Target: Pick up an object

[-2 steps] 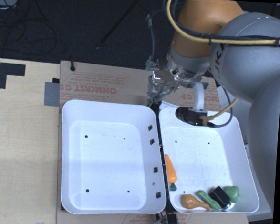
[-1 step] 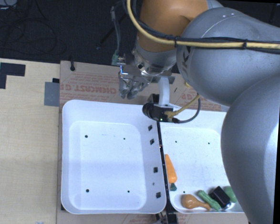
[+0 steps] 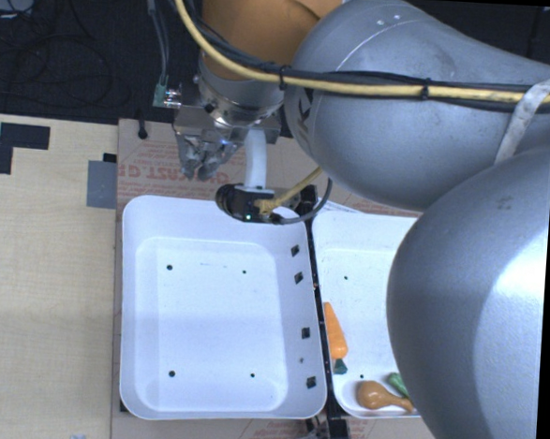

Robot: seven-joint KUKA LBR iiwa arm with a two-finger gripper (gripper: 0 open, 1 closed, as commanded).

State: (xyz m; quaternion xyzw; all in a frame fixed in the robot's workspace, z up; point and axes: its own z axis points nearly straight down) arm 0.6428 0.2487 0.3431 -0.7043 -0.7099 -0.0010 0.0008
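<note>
The pick looks barely begun. The hand (image 3: pixel 204 157) hangs above the far edge of the tabletop (image 3: pixel 36 272), just past the far rim of the left bin (image 3: pixel 142 242), with nothing visible between its fingers; whether they are apart or together I cannot tell, since they blur into the cardboard behind.

The things worth picking lie in the right bin (image 3: pixel 366 258), near its front left corner: an orange carrot-like piece (image 3: pixel 334 331) against the divider, a tan drumstick-shaped toy (image 3: pixel 378 396) at the front rim, and a green piece (image 3: pixel 397 383) just beside it, partly hidden by the arm (image 3: pixel 457 302).

By my reading, everything is left to do: carry the hand across to the right bin, lower onto one toy, close, and lift.
</note>
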